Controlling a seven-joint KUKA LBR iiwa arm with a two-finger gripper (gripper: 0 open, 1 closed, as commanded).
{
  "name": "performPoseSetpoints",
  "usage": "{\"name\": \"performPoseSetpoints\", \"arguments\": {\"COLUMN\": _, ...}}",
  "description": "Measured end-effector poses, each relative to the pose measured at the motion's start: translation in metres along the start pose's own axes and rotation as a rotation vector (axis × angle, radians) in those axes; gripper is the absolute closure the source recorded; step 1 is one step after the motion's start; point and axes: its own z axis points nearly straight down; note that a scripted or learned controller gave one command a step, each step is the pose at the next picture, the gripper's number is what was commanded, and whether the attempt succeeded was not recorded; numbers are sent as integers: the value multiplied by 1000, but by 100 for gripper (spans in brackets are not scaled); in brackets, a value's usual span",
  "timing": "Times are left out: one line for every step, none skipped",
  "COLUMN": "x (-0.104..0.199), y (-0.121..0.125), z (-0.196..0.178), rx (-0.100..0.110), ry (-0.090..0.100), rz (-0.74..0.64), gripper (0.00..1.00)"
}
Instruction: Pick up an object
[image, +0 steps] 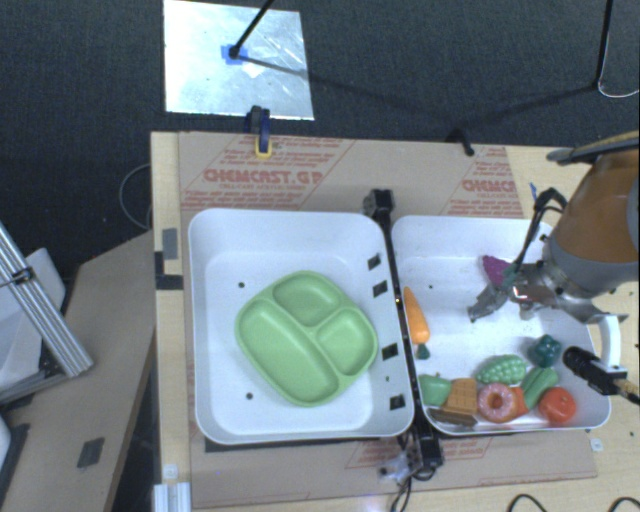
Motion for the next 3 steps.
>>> {"name": "performPoseSetpoints", "arguments": {"x": -3, "y": 0, "z": 42, "rx": 2, "ry": 1, "rz": 2, "gripper": 0}}
{"name": "performPoseSetpoints", "arguments": {"x": -2, "y": 0, "z": 75, "rx": 1, "ry": 0, "rz": 1, "gripper": 0}}
{"name": "performPoseSetpoints", "arguments": {"x": -3, "y": 1, "z": 62, "rx": -3, "ry": -1, "rz": 1, "gripper": 100}}
